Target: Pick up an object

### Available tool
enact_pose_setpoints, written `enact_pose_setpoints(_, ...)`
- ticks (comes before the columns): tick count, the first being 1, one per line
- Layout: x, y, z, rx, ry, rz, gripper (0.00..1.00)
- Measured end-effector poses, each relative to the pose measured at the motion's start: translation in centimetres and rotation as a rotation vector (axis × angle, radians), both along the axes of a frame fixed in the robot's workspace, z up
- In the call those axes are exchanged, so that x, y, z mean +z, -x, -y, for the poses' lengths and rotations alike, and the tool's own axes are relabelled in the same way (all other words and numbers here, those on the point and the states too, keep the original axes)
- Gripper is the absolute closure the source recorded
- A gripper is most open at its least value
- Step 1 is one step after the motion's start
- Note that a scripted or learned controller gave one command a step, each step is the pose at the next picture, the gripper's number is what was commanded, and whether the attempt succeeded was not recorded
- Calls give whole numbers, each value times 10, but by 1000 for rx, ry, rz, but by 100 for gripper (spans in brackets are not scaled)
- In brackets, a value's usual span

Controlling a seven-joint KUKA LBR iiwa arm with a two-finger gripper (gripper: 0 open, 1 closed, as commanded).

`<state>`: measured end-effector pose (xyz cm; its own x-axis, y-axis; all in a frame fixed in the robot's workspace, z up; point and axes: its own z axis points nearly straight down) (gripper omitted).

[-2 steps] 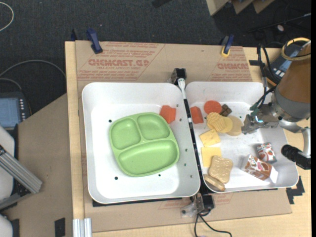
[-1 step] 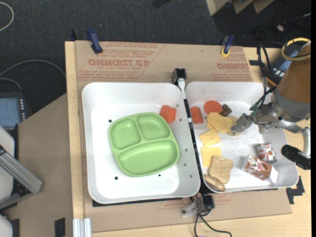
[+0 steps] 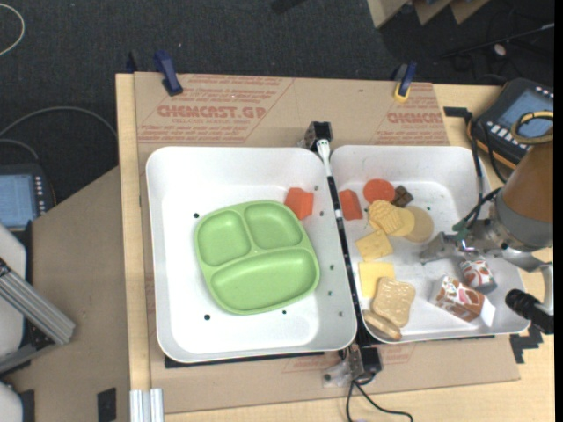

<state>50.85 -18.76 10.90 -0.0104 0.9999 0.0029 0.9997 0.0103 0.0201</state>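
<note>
- the left bin (image 3: 167, 236) holds a green divided plate (image 3: 255, 256), which lies flat near its middle.
- an orange block (image 3: 300, 202) sits just beside the green divided plate, at its upper right corner.
- the right bin (image 3: 440, 161) lies to the right of the green divided plate, past the dividing rims, and holds a scatter of toy food.
- nearest the plate in that bin are a second orange piece (image 3: 350, 204), a yellow cheese wedge (image 3: 374, 244) and a yellow square slice (image 3: 375, 275).
- further right of the plate lie a red round piece (image 3: 379, 189), a small dark brown piece (image 3: 402, 195), a ridged yellow cracker (image 3: 391, 218) and a pale round disc (image 3: 420, 226).
- a tan biscuit (image 3: 391, 301) rests near the bin's front edge, lower right of the plate.
- a red and white packet (image 3: 459, 298) lies far right of the plate, near the bin's front right corner.
- the gripper (image 3: 453, 246) hangs low over the right bin, well to the right of the plate, just above the packet; how its jaws stand cannot be told, and nothing is seen between them.
</note>
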Motion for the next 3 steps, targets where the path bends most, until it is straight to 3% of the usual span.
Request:
enact_pose_setpoints(1, -24, -76, -10, -5, 6, -12, 0)
enact_pose_setpoints(2, -25, 0, 23, -16, 2, -26, 0)
enact_pose_setpoints(3, -25, 31, 25, -12, 1, -23, 0)
